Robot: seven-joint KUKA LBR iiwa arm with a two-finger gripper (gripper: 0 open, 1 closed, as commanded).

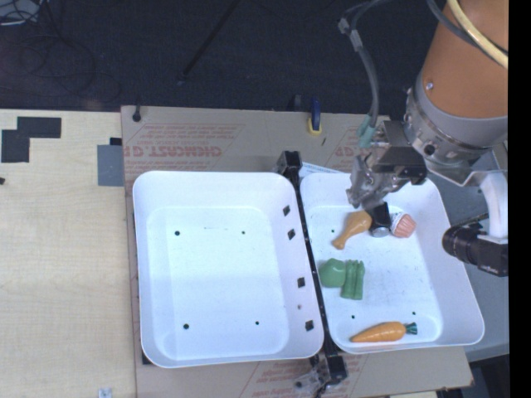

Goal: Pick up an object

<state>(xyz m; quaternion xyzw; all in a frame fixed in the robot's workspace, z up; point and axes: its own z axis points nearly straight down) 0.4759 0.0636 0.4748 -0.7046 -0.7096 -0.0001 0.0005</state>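
Observation:
The right bin (448,305) holds several toy foods. A tan chicken drumstick (352,229) lies near its upper middle. A pink cupcake (401,225) sits just to the drumstick's right. A green ridged piece (344,277) rests left of centre, and an orange carrot (380,332) lies near the front edge. My gripper (371,206) hangs over the back part of this bin, its tips just above the drumstick's thick end and beside the cupcake. I see nothing held between the fingers.
The left bin (158,222) stands beside the right one, with a black clip divider (299,247) between them. Both rest on a cardboard sheet (207,135). A black cylinder (473,247) juts in at the right bin's edge.

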